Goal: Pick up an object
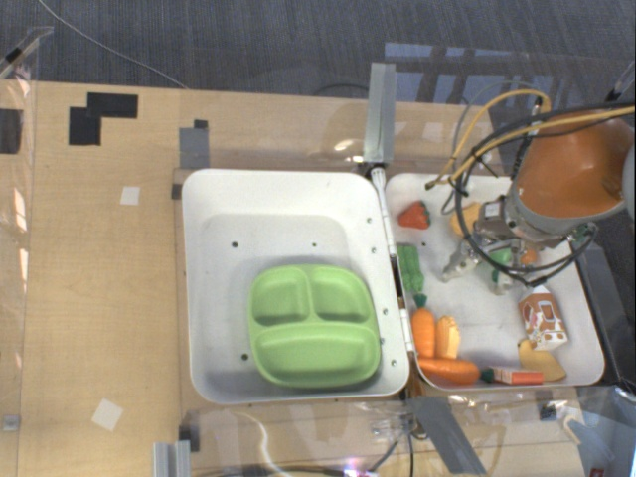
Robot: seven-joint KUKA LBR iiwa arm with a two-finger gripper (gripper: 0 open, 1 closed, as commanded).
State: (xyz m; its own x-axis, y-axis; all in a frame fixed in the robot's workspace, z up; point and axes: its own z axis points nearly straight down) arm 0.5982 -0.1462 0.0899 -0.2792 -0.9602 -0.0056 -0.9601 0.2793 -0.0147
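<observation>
Over the right bin [592,361] my gripper [484,264] hangs low, with the orange band of the arm [571,172] and its loop of cables above it. From this fixed overhead camera I see two metal fingers [459,263] pointing down toward the bin floor with a gap between them, so I read them as apart, and nothing sits between them. A small green piece [500,257] lies right by the fingertips, partly covered by the wrist, and I cannot tell whether they touch it.

Other candidates lie around the bin: a red piece [414,215] near the top left corner, a dark green strip [409,272] along the left wall, a carrot [423,332] beside a yellow-orange piece [448,337], a long orange vegetable [449,370] along the near wall, and a red-and-white carton [542,320] to the right. The left bin [214,207] holds a green divided plate [314,324], well apart from the arm.

My judgement is that the step in hand is settling on a target and descending. To do it well I would choose something standing clear of its neighbours, centre the gap over its narrow side, go fully down before closing, then lift straight. The carrot cluster looks risky, since a finger could land on the neighbour and push both away.
</observation>
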